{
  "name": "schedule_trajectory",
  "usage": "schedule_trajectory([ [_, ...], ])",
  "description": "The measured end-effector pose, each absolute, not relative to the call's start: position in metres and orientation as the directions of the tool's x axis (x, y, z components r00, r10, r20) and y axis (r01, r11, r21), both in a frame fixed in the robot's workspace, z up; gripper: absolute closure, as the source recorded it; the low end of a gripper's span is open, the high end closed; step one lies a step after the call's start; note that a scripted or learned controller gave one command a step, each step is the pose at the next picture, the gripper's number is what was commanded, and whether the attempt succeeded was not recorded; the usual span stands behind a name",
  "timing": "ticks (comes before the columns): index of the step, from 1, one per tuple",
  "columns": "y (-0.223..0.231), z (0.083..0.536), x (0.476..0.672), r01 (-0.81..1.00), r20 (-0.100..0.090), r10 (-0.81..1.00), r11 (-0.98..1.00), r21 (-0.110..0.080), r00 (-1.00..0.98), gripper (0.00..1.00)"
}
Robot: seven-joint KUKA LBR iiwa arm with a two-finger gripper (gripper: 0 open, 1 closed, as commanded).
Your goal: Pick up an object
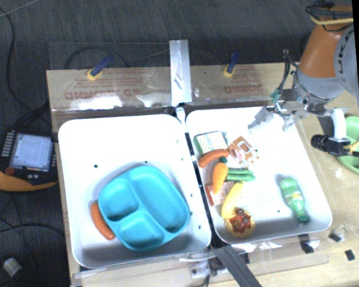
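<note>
My gripper (270,122) hangs over the far right corner of the right bin (314,178), open, with nothing between its fingers. Below and left of it lies a pile: a green box (207,141), an orange sausage (213,157), a white and orange packet (243,151), a carrot (219,174), a green pod (240,175), a yellow banana (231,198) and a brown and red piece (239,222). A green bottle (292,199) lies alone near the bin's front right.
The left bin (79,142) holds a blue divided plate (143,205) with an orange sausage (101,221) against its left side. A handheld screen unit (23,159) lies on the floor to the left. Green objects (355,140) sit beyond the right bin.
</note>
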State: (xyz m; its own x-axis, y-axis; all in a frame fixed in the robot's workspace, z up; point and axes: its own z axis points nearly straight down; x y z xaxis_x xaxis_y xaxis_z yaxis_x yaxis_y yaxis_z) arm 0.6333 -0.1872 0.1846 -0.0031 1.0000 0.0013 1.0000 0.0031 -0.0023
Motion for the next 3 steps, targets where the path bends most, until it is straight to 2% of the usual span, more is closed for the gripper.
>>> schedule_trajectory([
  [1, -0.157, 0.103, 0.618, 0.994, 0.001, 0.994, 0.107, -0.001, -0.107, 0.00],
  [2, -0.133, 0.090, 0.493, 0.993, -0.003, 0.993, 0.115, 0.009, -0.115, 0.00],
  [3, -0.136, 0.098, 0.485, 0.927, -0.003, 0.927, 0.374, 0.004, -0.374, 0.00],
])
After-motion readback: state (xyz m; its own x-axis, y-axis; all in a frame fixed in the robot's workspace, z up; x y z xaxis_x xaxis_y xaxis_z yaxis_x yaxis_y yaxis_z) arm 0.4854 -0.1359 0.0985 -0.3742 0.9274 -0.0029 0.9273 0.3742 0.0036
